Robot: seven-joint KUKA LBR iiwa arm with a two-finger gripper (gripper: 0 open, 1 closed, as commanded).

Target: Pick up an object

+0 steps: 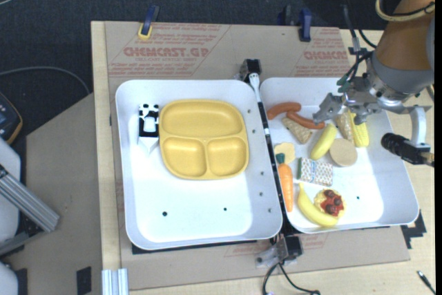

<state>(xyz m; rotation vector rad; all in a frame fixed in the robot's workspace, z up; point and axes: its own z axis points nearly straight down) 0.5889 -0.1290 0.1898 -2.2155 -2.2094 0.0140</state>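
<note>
The gripper (343, 109) hangs low over the far part of the right bin (394, 207), its fingers spread apart with nothing between them. Just beneath and beside it lie a small yellow banana (322, 141) and a corn cob (359, 130), with a round beige biscuit (344, 153) just near of them.

To the left of the gripper are a red sausage (284, 109) and a brown bread piece (299, 129). Along the left wall of this bin lies an orange carrot (286, 182), with a pale cheese piece (283, 150) at its far end. A patterned packet (316, 170) sits in the middle, and nearer the front a larger banana (312, 211) curls around a tart with red berries (329, 202).

The left bin (138, 217) holds a yellow divided plate (204, 137) and a black and white block (148, 121) just left of it. Both bins rest on the cardboard-covered tabletop (207, 41).
</note>
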